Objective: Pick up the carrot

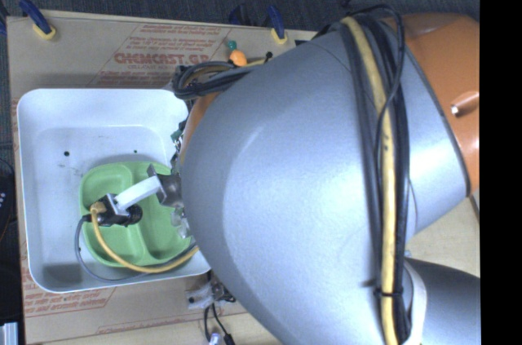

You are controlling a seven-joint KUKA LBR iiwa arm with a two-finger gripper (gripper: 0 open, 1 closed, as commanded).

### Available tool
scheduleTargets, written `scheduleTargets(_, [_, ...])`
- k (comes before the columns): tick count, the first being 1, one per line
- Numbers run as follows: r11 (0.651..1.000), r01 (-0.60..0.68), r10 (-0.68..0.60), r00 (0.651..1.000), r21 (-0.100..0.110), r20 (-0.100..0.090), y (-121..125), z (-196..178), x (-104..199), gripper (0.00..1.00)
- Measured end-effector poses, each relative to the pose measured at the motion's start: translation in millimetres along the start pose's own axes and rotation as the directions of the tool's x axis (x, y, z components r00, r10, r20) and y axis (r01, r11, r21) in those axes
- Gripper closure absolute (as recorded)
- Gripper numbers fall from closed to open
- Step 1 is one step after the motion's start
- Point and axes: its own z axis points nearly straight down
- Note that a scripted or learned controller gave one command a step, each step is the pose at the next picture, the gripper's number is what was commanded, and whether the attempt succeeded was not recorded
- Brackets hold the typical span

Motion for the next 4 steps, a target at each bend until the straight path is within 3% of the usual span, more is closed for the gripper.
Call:
scheduleTargets(1, [0.866,0.501,-0.501,0.866,-0.003,-0.002,36.8,-47.3,22.3,1.00])
scheduleTargets(2, [0.233,0.973,-0.973,0.233,-0.002,0.002,47.1,-47.2,-5.4,1.00])
scheduleTargets(3, [0.449,0.894,-0.894,0.449,-0.005,0.001,-6.3,-74.9,32.3,1.00])
scheduleTargets(4, [0.532,0.847,-0.847,0.532,-0.008,-0.001,23.3,-218.0,3.4,1.00])
